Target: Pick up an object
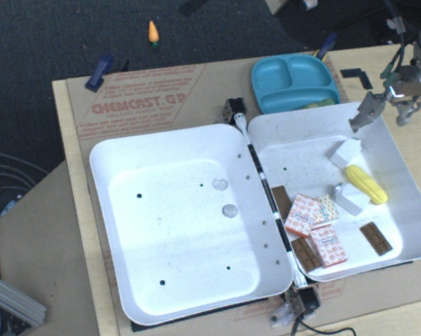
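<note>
Gripper (376,105) over right bin (411,182) rim, can't tell its state. Below it: white block (345,154), then yellow corn (366,183), long axis running diagonally away down-right. Grey block (348,200) touches the corn; patterned packets (310,215) and brown bars (374,238) crowd beyond.

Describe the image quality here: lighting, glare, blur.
Camera view: even, soft lighting; the left bin and right bin look bright but keep detail, with faint shadows beside the yellow corn; the gripper at the right edge is slightly blurred, and the picture is grainy overall.
</note>
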You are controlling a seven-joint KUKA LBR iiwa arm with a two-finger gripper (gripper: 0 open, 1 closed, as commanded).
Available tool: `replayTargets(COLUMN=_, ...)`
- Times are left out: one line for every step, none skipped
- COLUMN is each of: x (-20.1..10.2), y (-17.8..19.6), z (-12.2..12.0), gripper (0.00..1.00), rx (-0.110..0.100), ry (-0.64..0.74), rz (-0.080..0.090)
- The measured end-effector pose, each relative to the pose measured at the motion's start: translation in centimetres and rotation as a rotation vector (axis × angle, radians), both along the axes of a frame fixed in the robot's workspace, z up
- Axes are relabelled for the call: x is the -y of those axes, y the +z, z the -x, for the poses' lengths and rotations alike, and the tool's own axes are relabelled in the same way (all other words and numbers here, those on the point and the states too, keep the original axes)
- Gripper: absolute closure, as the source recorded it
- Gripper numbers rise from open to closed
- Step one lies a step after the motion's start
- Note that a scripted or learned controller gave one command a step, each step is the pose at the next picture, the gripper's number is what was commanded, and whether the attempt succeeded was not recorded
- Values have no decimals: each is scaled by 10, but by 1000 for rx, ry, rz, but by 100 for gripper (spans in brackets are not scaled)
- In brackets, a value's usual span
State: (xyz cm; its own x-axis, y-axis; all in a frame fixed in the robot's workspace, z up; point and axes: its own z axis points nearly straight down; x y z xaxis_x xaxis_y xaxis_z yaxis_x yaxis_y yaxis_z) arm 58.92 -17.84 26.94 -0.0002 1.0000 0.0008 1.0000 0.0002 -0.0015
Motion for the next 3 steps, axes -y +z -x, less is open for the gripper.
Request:
replayTargets(x=45, y=-142, z=-6, gripper=0, rx=-1, ry=0, rz=-1)
replayTargets(x=39, y=-185, z=-36, gripper=0, rx=1, ry=5, rz=-10)
replayTargets(x=40, y=-184, z=-14, gripper=0, rx=2, ry=5, rz=-8)
